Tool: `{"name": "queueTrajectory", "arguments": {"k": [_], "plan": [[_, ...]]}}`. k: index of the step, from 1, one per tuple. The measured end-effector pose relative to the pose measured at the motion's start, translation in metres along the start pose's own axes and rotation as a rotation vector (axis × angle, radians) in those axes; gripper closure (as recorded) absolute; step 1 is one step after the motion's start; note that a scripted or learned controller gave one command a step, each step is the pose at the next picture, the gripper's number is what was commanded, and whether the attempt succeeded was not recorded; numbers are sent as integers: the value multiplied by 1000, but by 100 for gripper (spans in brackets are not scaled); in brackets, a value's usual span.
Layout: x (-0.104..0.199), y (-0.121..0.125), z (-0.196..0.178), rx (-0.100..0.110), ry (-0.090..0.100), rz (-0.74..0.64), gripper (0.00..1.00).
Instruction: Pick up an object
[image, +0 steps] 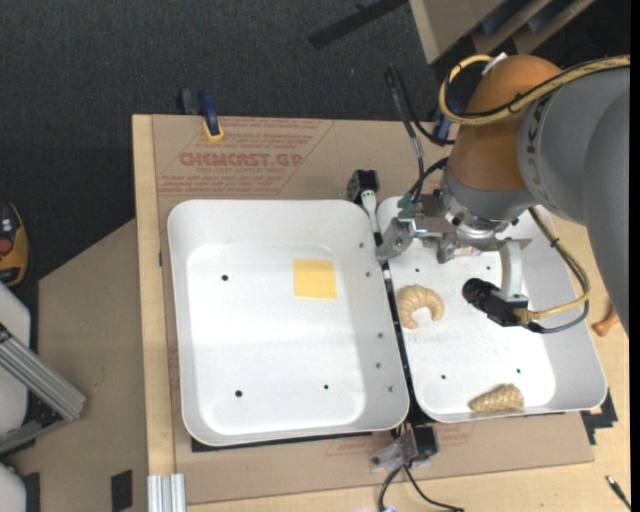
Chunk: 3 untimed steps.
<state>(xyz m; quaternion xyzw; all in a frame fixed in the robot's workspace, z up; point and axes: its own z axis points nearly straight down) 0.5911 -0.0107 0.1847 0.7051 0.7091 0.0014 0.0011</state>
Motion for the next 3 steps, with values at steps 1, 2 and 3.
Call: {"name": "queueTrajectory", "arguments": {"k": [1,2,3], "plan": [[80,-6,0,3,3,-3,0],[152,6,-22,-2,1,-2,0],[189,-67,48,18,0,0,0]]}}
